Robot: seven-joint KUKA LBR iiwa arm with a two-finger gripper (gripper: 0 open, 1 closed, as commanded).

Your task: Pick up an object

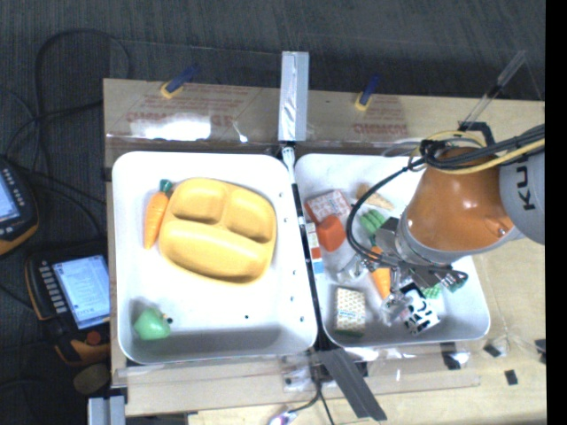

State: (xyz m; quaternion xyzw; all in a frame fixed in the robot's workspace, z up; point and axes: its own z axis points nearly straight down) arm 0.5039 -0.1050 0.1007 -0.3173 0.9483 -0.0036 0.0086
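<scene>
The claw (400, 304) hangs low in the right bin (474, 321), near its front rim — whether it is open or closed, I cannot tell. Crowding it: a small patterned packet (350, 308) just left, an orange bottle (330, 234) up-left. Far left, the other bin (124, 237) holds a yellow tray (217, 228), carrot (155, 217), green toy (151, 325). No writing is legible.

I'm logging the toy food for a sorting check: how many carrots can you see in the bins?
1: a carrot lies in the left bin, at the yellow tray's left edge. The arm covers part of the right bin, so more may be hidden.
</scene>
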